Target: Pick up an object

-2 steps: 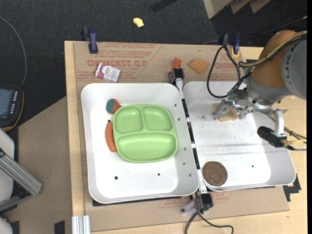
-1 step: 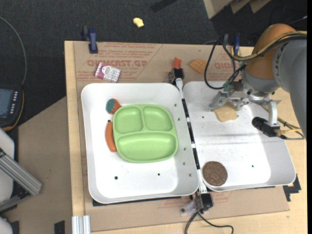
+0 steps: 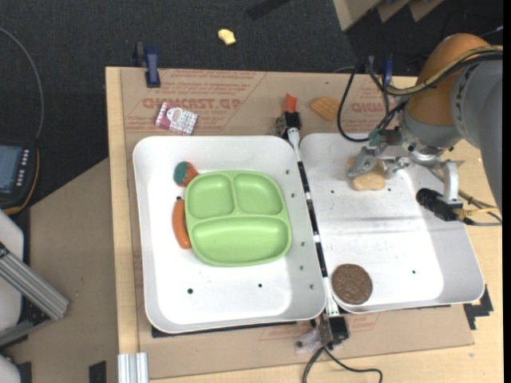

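Observation:
My gripper [image 3: 374,166] hangs low over the far part of the right bin [image 3: 415,238], with its two grey fingers spread apart. A tan, bread-like lump [image 3: 369,183] lies on the bin floor just in front of the fingertips and touches or nearly touches them. Nothing sits between the fingers. A brown round disc [image 3: 352,283] rests in the near left corner of the same bin.
The left bin [image 3: 231,294] holds a green divided plate [image 3: 238,218], an orange sausage-shaped piece [image 3: 181,222] along its left side and a teal-and-red item [image 3: 185,172] behind it. A tan piece [image 3: 324,107] and a pink card [image 3: 176,118] lie on the cardboard behind the bins.

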Controlling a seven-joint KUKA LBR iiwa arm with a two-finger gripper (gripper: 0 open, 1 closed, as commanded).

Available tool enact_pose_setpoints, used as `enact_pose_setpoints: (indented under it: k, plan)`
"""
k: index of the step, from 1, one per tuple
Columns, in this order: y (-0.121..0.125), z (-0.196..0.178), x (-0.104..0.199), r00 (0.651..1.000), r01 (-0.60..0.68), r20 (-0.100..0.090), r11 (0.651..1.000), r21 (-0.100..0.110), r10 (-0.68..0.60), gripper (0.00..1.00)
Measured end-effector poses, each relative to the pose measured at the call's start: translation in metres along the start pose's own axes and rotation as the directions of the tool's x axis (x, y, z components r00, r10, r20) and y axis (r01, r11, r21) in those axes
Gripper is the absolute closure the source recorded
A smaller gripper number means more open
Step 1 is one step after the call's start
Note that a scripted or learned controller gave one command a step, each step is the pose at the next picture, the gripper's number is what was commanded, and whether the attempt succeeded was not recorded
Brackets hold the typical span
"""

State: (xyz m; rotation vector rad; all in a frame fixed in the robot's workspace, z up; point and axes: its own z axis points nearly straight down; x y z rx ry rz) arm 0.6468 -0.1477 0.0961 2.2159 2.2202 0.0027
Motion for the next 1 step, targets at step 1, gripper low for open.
enact_pose_setpoints:
  k: [1]
  plan:
    - [0.0038, -0.0947, 0.0745, 1.000, 0.005, -0.002, 1.000, -0.004, -0.005, 1.00]
